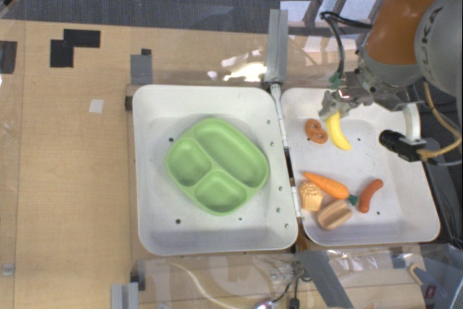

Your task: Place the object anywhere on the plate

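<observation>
Surface [65, 177]: light wood, with black shapes near its far left edge, cut off at the left border of the view
Left bin [155, 228]: shallow, white, a few small dark dots on its floor
Plate [217, 165]: green, three compartments, lies near the middle of the left bin, turned at a slant; nothing lies in its compartments
Divider [276, 54]: grey post at the far side where the two bins meet, with a glare patch just left of it that blurs the bin rim
Right bin [405, 228]: white; its far right corner is hidden by the arm
Corn [310, 195]: small yellow piece by the left wall of the right bin, touching the carrot's thick end
Pretzel [315, 130]: small brown-orange piece, just left of the banana; its form is hard to make out
Carrot [327, 184]: orange, lies slantwise, green end to the right
Bread roll [334, 214]: tan, near the front rim, just below the carrot
Banana [338, 132]: yellow, lies on the bin floor, its upper end directly under the gripper; contact cannot be judged
Gripper [338, 103]: low over the far part of the right bin; I cannot tell how it is set, since its tips merge with the banana's top
Sausage [370, 195]: red-brown, right of the carrot, apart from it
Arm [405, 32]: grey with orange band, cut off at the right edge; cables run over it
</observation>
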Robot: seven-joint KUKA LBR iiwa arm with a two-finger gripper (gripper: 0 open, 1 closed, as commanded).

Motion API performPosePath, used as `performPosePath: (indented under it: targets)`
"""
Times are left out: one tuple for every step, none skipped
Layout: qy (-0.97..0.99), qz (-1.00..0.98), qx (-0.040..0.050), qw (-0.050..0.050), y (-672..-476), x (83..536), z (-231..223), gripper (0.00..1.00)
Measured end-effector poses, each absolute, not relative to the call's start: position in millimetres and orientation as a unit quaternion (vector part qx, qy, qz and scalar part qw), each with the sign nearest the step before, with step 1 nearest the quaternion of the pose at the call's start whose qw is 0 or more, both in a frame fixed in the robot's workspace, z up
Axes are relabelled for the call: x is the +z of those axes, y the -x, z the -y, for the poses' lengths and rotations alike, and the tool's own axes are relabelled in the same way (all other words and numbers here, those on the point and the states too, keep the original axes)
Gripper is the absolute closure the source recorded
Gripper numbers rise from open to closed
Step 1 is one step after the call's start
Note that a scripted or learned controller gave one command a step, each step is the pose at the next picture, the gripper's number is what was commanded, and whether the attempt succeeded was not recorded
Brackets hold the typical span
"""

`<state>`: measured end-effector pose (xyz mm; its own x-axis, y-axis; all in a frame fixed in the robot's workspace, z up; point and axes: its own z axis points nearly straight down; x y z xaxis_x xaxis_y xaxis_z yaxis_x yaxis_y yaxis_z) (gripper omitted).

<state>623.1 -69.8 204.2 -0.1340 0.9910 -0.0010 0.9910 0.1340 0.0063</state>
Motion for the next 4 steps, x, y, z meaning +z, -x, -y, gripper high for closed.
performPosePath:
  targets:
    - [-0.659, -0.752, 0.0020, 0.002, -639.0, 185.6, -0.4, 1.00]
    - [-0.620, -0.785, 0.0015, 0.002, -630.5, 185.6, -27.4, 1.00]
    - [-0.620, -0.785, 0.0016, 0.002, -630.5, 185.6, -27.3, 0.00]
    - [-0.544, -0.839, 0.0019, 0.003, -638.7, 238.7, 7.2, 0.00]
